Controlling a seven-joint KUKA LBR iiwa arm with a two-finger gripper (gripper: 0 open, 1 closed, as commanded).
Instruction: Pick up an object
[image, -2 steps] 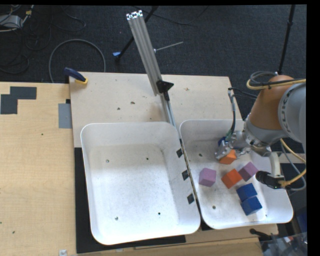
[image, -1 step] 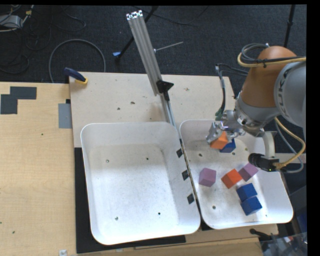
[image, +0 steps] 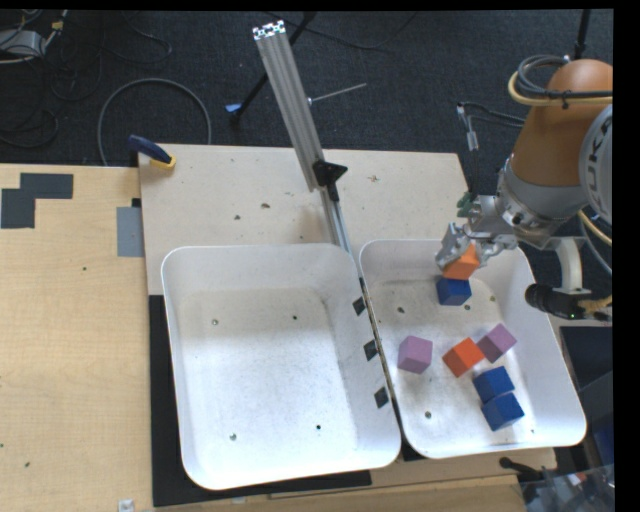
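Orange block is up between the fingers of the gripper, so the gripper is closed on it. The block hangs over the back part of the right bin, and it looks lifted off the bin floor. The gripper sits at the end of the grey arm, which has a big orange band and comes in from the right side.

Just under the held block there is a blue block on the bin floor. It is so close that they seem to touch in the picture, but I cannot tell if they really do.

Further to the front of the same bin there is a purple block by itself. Beside it, a second orange block rests against another purple block. Two more blue blocks sit together near the front right corner.

The left bin is next to the right bin, and both stand on the worktop. A silver pole leans up from between the two bins.
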